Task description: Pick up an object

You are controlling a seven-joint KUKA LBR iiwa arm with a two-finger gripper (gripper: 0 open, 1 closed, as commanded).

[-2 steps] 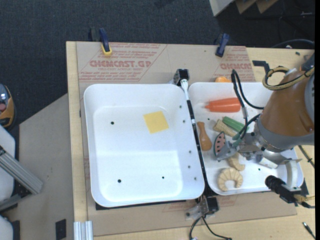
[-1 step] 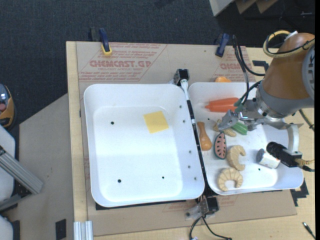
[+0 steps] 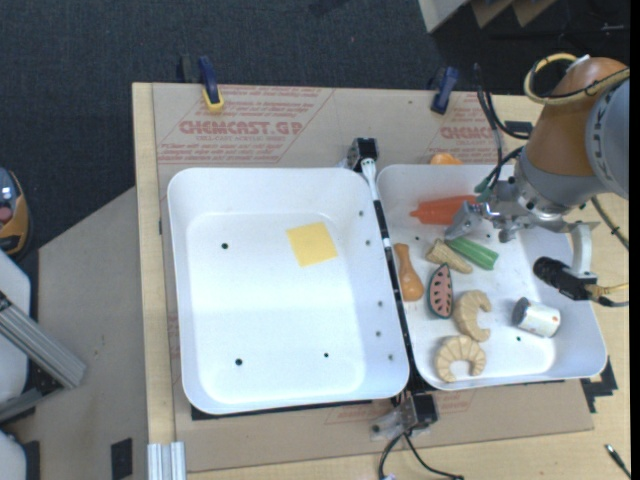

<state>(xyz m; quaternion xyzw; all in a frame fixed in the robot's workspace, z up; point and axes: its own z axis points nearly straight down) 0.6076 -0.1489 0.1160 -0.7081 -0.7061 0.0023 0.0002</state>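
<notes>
Green plastic, likely a toy vegetable (image 3: pixel 473 253), lies in the right bin (image 3: pixel 580 360) toward its upper middle, touching a tan wedge (image 3: pixel 448 257). Probably light, stiff and a bit slick; best taken across its narrow middle. Gripper (image 3: pixel 468 224) hangs just beside it, at about 11 o'clock from it. An orange-red piece (image 3: pixel 440 211) lies close by. Cannot tell gripper state.

The left shallow white bin (image 3: pixel 200 298) holds a flat yellow square slice (image 3: pixel 312 243) toward its far side. The right shallow white bin (image 3: pixel 575 358) holds two tan croissants (image 3: pixel 465 338) near its front, with a watermelon wedge (image 3: pixel 440 290) just behind them and a white cylinder (image 3: pixel 537 317) to their right.
</notes>
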